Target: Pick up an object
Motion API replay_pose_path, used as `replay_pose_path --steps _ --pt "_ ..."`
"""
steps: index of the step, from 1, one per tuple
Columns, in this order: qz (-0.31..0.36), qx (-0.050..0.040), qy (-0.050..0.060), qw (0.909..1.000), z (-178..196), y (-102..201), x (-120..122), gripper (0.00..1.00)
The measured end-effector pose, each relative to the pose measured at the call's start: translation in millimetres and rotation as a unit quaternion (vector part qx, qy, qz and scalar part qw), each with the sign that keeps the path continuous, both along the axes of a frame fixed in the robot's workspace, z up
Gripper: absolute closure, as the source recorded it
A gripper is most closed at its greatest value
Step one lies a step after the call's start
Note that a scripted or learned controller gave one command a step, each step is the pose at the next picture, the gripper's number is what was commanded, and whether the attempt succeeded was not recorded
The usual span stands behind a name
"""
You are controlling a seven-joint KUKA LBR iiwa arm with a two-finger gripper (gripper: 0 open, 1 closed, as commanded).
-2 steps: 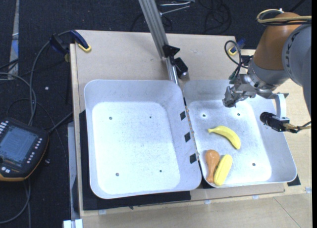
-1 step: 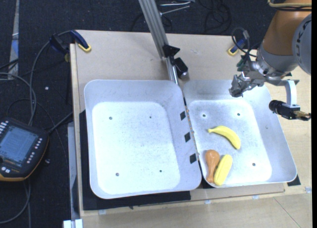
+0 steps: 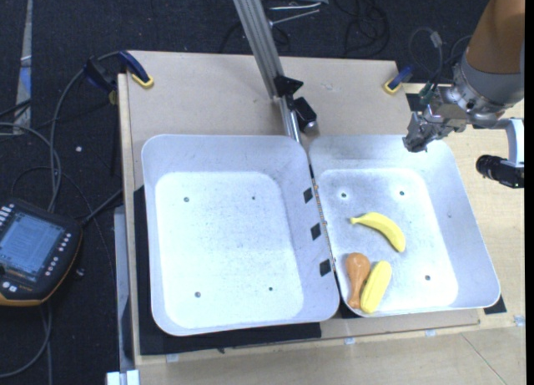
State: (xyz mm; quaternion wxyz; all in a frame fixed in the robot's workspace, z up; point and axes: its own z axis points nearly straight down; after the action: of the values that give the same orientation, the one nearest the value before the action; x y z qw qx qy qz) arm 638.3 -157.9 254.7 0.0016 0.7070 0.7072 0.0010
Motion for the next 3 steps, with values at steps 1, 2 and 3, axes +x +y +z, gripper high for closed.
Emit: replay_pose_path --steps 1,2,3 --pt "0.000 0.0001 0.000 1.0000 36 0 1 1.00" --pt "0.002 0.0009 0.003 1.0000 18 54 -15 1.00" --pt "0.002 0.0009 0.002 1.0000 20 108 -29 1.00"
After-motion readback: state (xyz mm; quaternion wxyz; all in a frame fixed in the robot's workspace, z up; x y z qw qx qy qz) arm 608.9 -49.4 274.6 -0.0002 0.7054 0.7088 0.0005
